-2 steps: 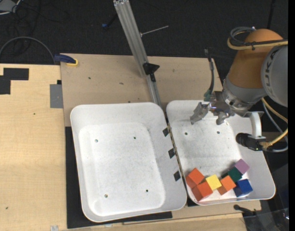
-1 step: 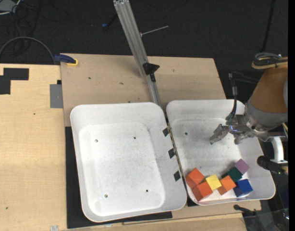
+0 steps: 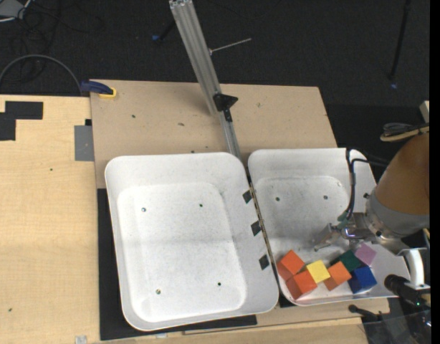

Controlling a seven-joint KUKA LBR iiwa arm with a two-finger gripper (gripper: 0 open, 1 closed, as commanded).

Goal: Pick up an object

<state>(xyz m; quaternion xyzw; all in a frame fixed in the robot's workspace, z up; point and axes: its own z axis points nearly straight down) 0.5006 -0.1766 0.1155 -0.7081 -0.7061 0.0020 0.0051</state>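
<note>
A small cluster of blocks sits in the near corner of the right bin (image 3: 299,178): 2 orange-red blocks (image 3: 297,272) toward the divider, a yellow block (image 3: 318,271) next to them, another orange block (image 3: 339,274) beyond that, then a green block (image 3: 352,261), a blue block (image 3: 362,280) and a pale purple block (image 3: 365,254) at the outer end. They lie close together, several touching, pressed toward the bin's near rim. Just above and to the right of this pile hangs the gripper (image 3: 333,236), its metal fingers pointing left over the bin floor, beside the purple and green blocks but with nothing between them that I can make out; whether the fingers are spread or closed I cannot tell from here. Behind it, the arm (image 3: 403,192) comes in from the right, its orange band showing above the grey wrist, bent down low over the bin's far right side. The left bin (image 3: 127,192) sits beside it on the wooden bench (image 3: 163,113), and a slanted metal rail (image 3: 202,63) rises behind the bins.
</note>
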